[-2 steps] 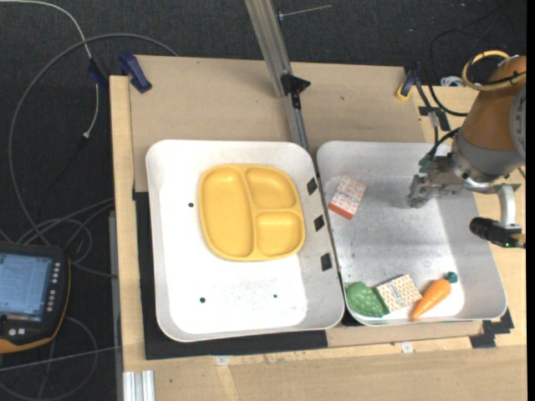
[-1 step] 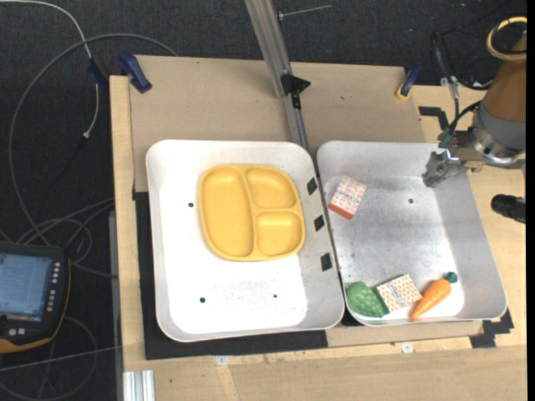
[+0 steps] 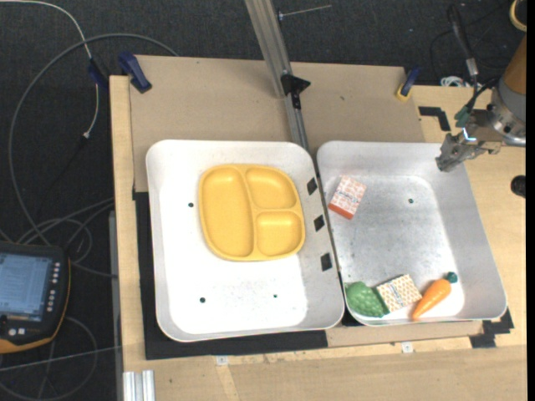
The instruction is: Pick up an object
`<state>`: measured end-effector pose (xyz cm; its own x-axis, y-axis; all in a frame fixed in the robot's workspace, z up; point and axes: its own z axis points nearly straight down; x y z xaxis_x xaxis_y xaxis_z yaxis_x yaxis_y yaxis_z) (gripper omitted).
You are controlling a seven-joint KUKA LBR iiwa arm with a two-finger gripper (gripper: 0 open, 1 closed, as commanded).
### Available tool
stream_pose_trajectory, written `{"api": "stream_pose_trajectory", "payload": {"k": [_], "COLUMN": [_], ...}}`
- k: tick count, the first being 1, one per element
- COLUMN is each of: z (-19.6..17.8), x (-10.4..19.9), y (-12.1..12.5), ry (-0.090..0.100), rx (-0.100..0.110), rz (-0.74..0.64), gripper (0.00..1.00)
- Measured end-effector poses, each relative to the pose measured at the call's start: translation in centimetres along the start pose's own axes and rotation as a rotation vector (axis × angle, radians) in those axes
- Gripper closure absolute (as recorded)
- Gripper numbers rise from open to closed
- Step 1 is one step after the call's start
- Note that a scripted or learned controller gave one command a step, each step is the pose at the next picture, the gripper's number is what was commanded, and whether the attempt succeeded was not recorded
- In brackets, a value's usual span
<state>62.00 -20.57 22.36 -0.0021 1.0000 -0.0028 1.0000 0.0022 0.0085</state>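
The right bin (image 3: 418, 232) holds a small pink-and-white box (image 3: 347, 197) near its upper left. Along its front edge lie a green leafy toy (image 3: 365, 299), a patterned yellow-white block (image 3: 398, 292) and an orange carrot (image 3: 431, 297). My gripper (image 3: 452, 154) hangs at the bin's far right corner, above the rim, well away from all of these objects. Nothing shows between its fingers.
The left bin (image 3: 175, 249) bears a yellow three-compartment tray (image 3: 251, 211). A metal post (image 3: 272, 32) rises behind the bins, with black clips along the seam between them. Blue clamps (image 3: 134, 72) sit on the bench's far corners. A tablet (image 3: 25, 295) lies off to the left.
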Motion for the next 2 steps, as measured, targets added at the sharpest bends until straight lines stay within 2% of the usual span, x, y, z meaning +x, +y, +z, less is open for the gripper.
{"api": "stream_pose_trajectory", "payload": {"k": [2], "z": [-1.2], "x": [11.9], "y": [-1.0], "ry": [0.007], "rx": [0.011], "rz": [-0.005], "gripper": [1.00]}}
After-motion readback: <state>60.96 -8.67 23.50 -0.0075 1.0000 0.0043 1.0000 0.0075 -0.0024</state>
